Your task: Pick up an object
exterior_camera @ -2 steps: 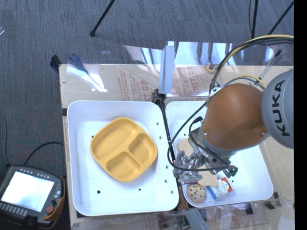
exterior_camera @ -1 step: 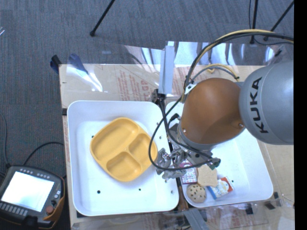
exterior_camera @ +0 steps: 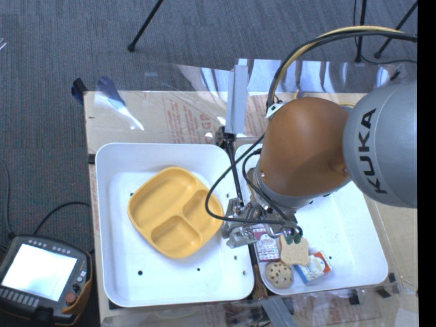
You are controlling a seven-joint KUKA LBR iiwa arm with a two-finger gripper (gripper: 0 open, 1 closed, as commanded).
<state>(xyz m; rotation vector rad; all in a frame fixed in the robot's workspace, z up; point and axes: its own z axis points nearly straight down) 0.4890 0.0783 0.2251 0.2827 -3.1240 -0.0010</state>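
Observation:
A yellow divided plate (exterior_camera: 174, 211) lies in the left bin (exterior_camera: 112, 162). At the near edge of the right bin (exterior_camera: 368, 251) sit a round cookie (exterior_camera: 278, 274), a toast-like slice (exterior_camera: 294, 252), a red and white packet (exterior_camera: 267, 245) and a small orange and white carton (exterior_camera: 315, 267). My gripper (exterior_camera: 255, 229) hangs low over the wall between the two bins, just above the red packet and right of the plate's edge. The arm's orange band (exterior_camera: 303, 148) hides much of the right bin.
Black cables (exterior_camera: 228, 182) loop from the wrist over the plate's right edge. A teach pendant (exterior_camera: 41, 272) lies on the floor at the lower left. Tripod legs (exterior_camera: 150, 16) stand behind the bench.

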